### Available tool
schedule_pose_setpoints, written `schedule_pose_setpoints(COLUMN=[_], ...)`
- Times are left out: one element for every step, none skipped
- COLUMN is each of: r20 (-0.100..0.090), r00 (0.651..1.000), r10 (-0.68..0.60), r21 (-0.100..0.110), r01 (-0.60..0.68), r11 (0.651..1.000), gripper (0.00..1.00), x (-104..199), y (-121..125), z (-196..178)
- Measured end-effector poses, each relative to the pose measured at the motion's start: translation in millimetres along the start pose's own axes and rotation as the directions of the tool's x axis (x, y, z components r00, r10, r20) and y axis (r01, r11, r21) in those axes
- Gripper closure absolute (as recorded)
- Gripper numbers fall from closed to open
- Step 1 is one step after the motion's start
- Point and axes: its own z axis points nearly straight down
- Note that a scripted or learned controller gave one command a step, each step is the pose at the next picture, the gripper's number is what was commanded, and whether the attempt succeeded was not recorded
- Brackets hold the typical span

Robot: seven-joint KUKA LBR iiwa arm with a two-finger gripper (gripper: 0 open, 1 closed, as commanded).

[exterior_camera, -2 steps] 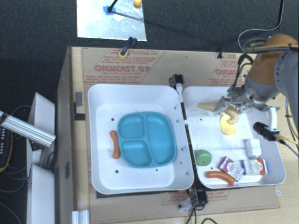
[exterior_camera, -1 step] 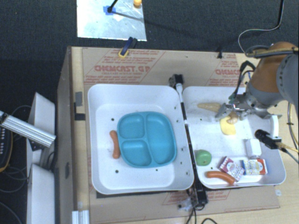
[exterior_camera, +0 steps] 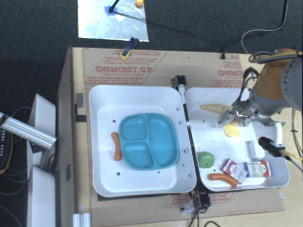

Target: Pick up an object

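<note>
My gripper (exterior_camera: pixel 233 117) reaches into the right bin (exterior_camera: pixel 284 176) from the right and sits in its upper part. A pale yellow lump (exterior_camera: pixel 231 130) lies just below the gripper, very close to it or touching. A tan cone (exterior_camera: pixel 212 109) lies to the gripper's left, its wide end toward the gripper. Nearer the front of this bin are a green round piece (exterior_camera: pixel 206 160), an orange sausage (exterior_camera: pixel 222 178) and two small red and white cartons (exterior_camera: pixel 235 170) (exterior_camera: pixel 258 168). Nothing visibly hangs from the gripper.
The left bin (exterior_camera: pixel 102 126) bears a blue divided plate (exterior_camera: pixel 148 141) with a second orange sausage (exterior_camera: pixel 116 146) lying beside its left edge. A black divider (exterior_camera: pixel 185 122) runs between the bins. The bench's brown board surrounds both bins.
</note>
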Motion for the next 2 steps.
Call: schedule_pose_setpoints(r20=[0.0, 0.0], r00=[1.0, 1.0], r10=[0.0, 0.0], r21=[-0.002, -0.001], r01=[0.0, 0.0], r11=[1.0, 1.0], gripper=[0.0, 0.0], x=[9, 8], y=[-19, -24], z=[-38, -12])
